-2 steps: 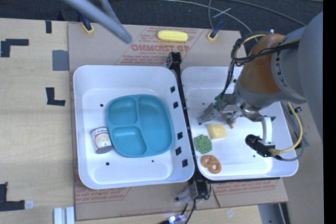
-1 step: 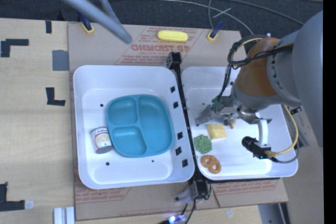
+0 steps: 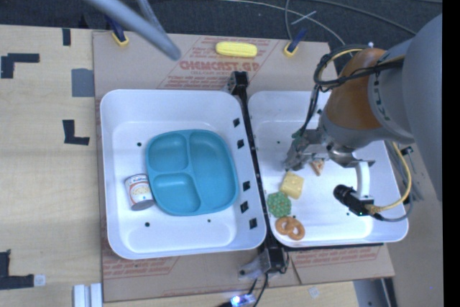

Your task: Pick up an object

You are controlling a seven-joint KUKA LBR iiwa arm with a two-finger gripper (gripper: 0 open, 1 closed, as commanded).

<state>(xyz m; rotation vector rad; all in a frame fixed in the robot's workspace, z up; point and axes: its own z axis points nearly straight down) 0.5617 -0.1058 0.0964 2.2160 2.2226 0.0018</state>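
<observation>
Reaching in from three o'clock, the grey arm (image 3: 392, 93) is seen low over the right bin (image 3: 381, 226), its tool (image 3: 300, 154) just above a yellow block (image 3: 292, 185); whether the tool is apart or together cannot be told. At six o'clock of the block lie a green piece (image 3: 279, 205) and a pretzel (image 3: 290, 228). The left bin (image 3: 118, 111) is occupied by a blue divided plate (image 3: 192, 172), with a small can (image 3: 139, 192) at its nine o'clock.
</observation>
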